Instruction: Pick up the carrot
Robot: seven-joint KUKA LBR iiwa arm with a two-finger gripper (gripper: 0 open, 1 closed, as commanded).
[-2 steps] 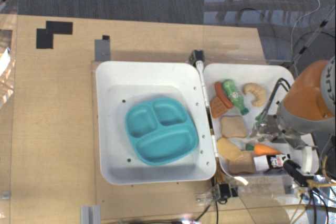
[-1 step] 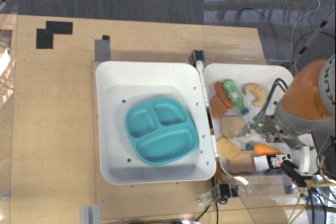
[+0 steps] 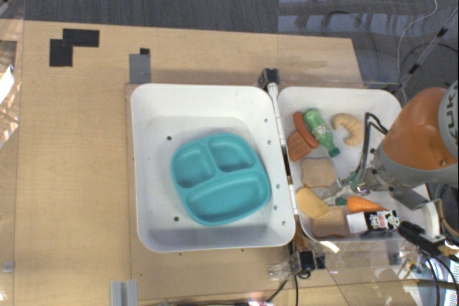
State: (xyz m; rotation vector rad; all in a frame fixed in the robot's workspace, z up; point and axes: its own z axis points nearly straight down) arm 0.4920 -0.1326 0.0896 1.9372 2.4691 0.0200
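The arm hangs over one carrot, gripper state impossible to tell, beside one teal tray.

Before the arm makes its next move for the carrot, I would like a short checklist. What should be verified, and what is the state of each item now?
1. Carrot located: ok. It lies in the right bin, near the front edge.
2. Carrot free of neighbours: not ok. A small bottle with a black and white label lies right beside it, and a yellow piece is close on the other side.
3. Gripper above the carrot: ok, it is just over the carrot's green end.
4. Carrot between the fingers: cannot tell.
5. Finger opening: cannot tell; the arm hides it.
6. Teal tray in the left bin out of the way: ok.
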